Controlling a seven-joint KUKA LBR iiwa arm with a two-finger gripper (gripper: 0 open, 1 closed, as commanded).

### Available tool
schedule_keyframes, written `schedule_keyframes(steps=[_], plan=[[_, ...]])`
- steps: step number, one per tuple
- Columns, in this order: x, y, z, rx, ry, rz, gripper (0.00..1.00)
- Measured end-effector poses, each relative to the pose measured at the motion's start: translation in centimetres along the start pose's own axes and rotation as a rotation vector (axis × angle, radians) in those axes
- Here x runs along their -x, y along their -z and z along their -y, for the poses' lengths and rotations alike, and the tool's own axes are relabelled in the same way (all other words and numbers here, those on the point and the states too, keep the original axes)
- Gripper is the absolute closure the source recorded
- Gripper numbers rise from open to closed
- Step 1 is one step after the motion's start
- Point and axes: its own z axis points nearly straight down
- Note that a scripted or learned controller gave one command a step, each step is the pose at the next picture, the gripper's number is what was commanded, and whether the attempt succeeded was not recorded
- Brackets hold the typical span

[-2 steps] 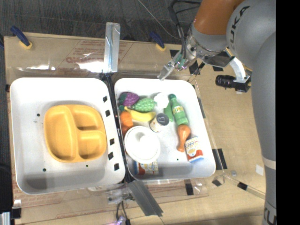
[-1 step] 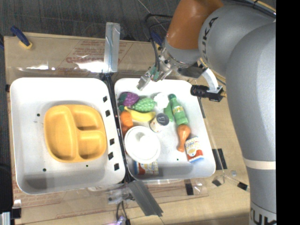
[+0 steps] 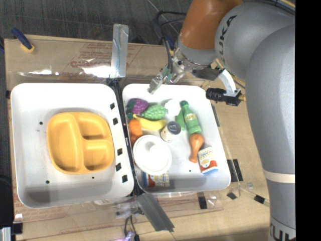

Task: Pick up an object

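The right bin holds several toy foods. Purple grapes and green grapes lie at its far left, with a yellow banana and an orange fruit just in front of them. A green bottle, a small dark-lidded jar, an orange drumstick, a red-and-white packet and a white round bowl fill the remainder. My gripper hangs over the bin's far rim, above and behind the grapes, with nothing seen in it.
The left bin holds a yellow divided tray. A labelled can lies at the right bin's near edge, under the bowl. The big grey arm covers the bench's right side. Tape strips and cardboard surround the bins.
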Motion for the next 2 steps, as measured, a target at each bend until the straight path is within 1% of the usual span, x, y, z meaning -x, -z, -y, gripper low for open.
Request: schedule_keyframes(steps=[1,2], plan=[[7.9,8.1,5.6,0.003,0.076,0.006,1.00],[3.2,-1.8,3.4,-0.003,0.100,-0.007,1.00]])
